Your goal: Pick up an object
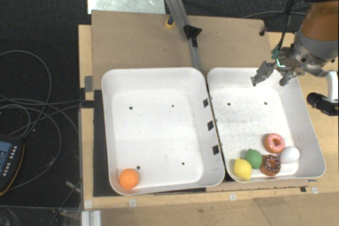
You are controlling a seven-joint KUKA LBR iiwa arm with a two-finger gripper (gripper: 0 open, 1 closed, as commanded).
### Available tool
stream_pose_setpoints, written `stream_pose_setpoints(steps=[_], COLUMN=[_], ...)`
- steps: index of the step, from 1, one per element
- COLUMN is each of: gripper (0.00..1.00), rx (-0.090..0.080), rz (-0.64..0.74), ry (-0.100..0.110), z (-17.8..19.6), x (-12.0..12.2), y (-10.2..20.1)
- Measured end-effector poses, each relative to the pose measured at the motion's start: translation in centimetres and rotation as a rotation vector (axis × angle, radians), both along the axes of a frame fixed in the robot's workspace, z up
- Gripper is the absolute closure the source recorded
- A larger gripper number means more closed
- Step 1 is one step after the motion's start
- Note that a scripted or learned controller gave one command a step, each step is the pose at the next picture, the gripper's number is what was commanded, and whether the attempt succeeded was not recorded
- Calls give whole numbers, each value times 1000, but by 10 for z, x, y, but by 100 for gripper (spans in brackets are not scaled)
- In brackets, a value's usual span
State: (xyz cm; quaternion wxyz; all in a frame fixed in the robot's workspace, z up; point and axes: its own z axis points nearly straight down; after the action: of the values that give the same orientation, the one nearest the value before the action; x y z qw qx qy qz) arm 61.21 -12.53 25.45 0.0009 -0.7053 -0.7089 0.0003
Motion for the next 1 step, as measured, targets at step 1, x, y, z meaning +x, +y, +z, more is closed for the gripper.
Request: stream_pose_setpoints(steps=[1], gripper=[0], rx=[-1], rz=[0], ry=[-3], z=[2], x=[1], y=[0])
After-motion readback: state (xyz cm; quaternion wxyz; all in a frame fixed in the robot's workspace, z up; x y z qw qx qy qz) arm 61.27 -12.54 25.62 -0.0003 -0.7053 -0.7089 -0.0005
